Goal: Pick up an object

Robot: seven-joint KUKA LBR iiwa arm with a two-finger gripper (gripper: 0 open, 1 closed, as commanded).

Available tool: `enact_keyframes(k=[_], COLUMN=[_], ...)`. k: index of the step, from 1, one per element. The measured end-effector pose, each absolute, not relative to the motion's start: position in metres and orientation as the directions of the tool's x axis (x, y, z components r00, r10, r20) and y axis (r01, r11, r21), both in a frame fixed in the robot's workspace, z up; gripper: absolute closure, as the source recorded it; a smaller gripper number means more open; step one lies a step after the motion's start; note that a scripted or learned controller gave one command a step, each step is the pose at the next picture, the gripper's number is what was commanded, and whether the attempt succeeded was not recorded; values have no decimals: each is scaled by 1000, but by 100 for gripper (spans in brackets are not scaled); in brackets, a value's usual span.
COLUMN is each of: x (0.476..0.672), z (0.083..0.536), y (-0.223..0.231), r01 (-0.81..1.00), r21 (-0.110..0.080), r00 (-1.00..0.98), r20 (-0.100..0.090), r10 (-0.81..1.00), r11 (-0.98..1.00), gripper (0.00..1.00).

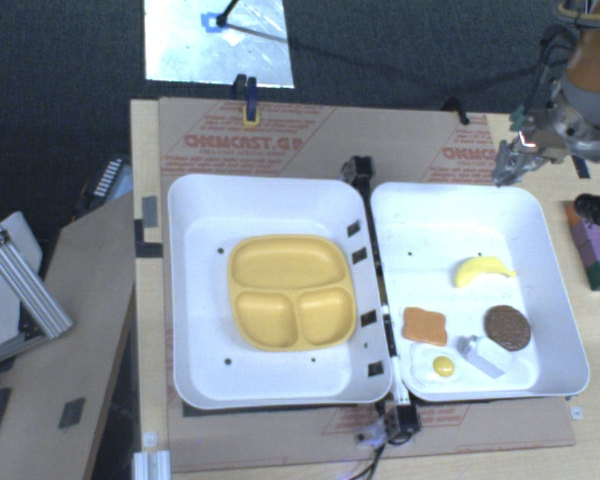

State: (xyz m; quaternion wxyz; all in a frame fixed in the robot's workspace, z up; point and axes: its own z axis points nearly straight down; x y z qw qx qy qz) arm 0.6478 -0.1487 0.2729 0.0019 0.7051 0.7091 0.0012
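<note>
Gripper (pixel 508 165) at upper right, above the far rim of the right bin (pixel 540 268) and clear of its contents; whether it is apart or together cannot be told at this size, and nothing can be seen in its grasp. Arm (pixel 590 68) enters from the right edge, orange band above the wrist.

Right bin contents, all well apart from the gripper: banana (pixel 482 270) near the centre; brown disc (pixel 507 328) nearer the front right; toast (pixel 425 325) at front left; fried egg (pixel 438 366) just before the toast; a small grey-white block (pixel 480 356) between egg and disc.

Left bin (pixel 195 268) holds a yellow three-compartment tray (pixel 285 291), lying flat at its centre. Both bins rest on a printed cardboard sheet (pixel 310 133).
</note>
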Motion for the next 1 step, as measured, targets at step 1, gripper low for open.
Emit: enact_keyframes(k=[1], x=[658], z=[263], y=[-91], r01=[1000], r21=[2], r00=[-9], r20=[1], r10=[1000], r11=[9], gripper=[100])
